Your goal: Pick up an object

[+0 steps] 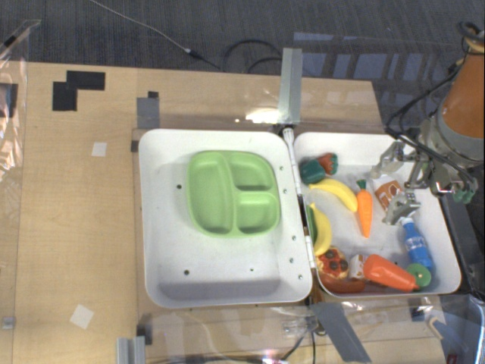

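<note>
Many toys packed close: a crowded bin invites a bad grasp

Camera view: the gripper hangs over the right bin, near its right wall, with its metal fingers spread wide and nothing between them. No toy is held, so the task's object is any one of those lying in that bin. Just below the gripper lies a blue bottle, with a small orange-and-white packet just left of it. A small carrot sits upright-looking beside the packet, and a yellow banana curves to its left. A second banana lies along the bin's left wall. A green-and-red fruit sits at the far left corner, a pizza slice and a larger carrot lie along the near edge, and a green round piece touches the bottle's lower end.

The left bin holds a green divided tray, well apart from the gripper.

My judgement of the risks: the bottle and packet lie so near each other that a descending finger may land on top of one instead of beside it, pushing it away. The round bottle could roll out of a closing grip. Being close to the right wall, one finger might strike the bin's rim. The gripper could also close on two toys and drop both.
</note>
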